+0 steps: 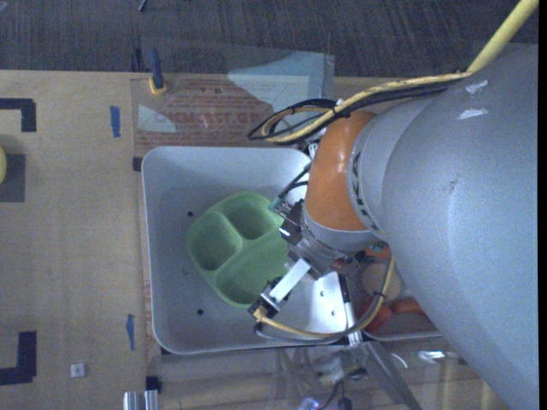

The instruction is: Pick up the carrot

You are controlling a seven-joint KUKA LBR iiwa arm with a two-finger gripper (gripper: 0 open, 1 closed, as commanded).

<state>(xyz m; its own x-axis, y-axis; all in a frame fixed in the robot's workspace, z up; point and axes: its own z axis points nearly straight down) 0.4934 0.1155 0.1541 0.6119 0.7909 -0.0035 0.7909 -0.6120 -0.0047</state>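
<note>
My arm comes in from the right and hangs over the left white bin, hiding most of the other bin. The gripper sits below the orange wrist band, right at the edge of a green divided tray lying in that bin. A small orange-red piece, possibly the carrot, peeks out from under the arm in the right bin. Nearly all of it is hidden.
A pale tan object shows beside the orange piece, mostly covered by the arm. The wooden bench stretches to the left with blue tape marks and black corner marks.
</note>
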